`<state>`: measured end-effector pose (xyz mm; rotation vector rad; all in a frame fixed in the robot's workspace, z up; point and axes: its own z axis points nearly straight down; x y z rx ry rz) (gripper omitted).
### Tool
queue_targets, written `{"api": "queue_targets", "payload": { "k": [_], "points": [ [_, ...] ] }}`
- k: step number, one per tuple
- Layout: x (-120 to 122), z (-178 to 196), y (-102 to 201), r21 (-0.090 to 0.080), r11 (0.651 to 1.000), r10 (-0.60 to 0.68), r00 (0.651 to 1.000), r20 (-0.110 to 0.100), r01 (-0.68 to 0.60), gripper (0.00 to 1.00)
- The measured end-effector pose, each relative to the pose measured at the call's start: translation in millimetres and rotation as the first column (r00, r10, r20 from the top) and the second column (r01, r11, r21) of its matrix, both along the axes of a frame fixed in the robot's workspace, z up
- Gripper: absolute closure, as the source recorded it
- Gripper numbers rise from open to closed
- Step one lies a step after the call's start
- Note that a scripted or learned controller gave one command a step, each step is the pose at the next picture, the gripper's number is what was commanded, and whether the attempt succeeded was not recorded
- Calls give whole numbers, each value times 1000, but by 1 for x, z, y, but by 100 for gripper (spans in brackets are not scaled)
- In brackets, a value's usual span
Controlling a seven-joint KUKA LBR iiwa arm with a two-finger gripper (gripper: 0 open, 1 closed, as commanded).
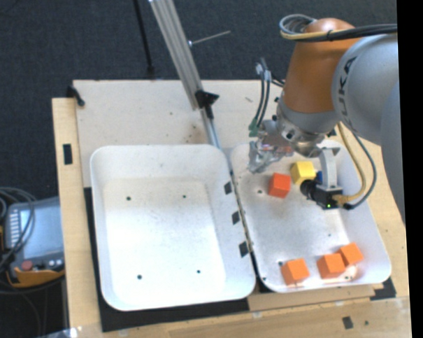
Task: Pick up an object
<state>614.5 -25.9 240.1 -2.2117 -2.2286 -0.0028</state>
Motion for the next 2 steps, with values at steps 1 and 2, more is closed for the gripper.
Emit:
{"api": "queue_targets", "payload": {
  "k": [1, 2],
  "points": [
    [-24, -9, 48, -2, 1000, -1, 1000, -2, 1, 100],
    [-54, 1, 84, 0, 1000, 1, 1000, -2, -1, 100]
  ]
}}
